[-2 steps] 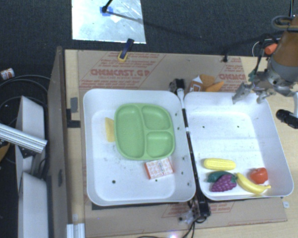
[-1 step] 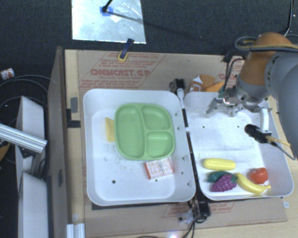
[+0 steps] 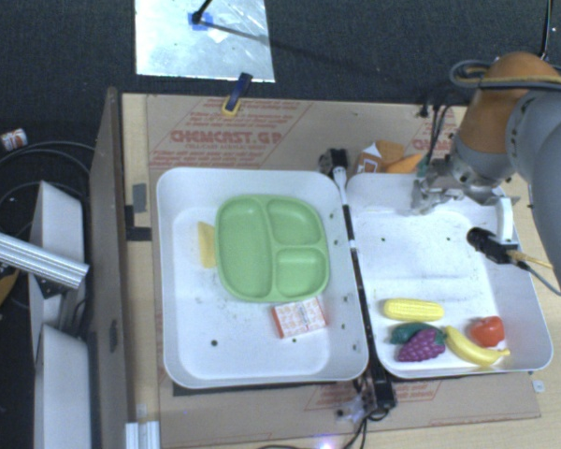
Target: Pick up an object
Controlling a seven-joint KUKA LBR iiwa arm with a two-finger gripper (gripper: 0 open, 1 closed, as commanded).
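While our jaws (image 3: 428,197) hover at the right bin's (image 3: 528,297) far edge, we cannot tell their state; corn (image 3: 412,310), grapes (image 3: 421,345), banana (image 3: 472,348) and tomato (image 3: 487,330) lie at its near end.

Left bin (image 3: 182,344): the divided plate (image 3: 270,248) is being held at its middle, a packet (image 3: 299,317) just in front of it.
Right bin (image 3: 533,330): corn (image 3: 412,309), grapes (image 3: 422,345), banana (image 3: 472,347) and tomato (image 3: 487,329) are being kept along the front edge.
End effector (image 3: 428,197): it is being positioned over the right bin's back edge.
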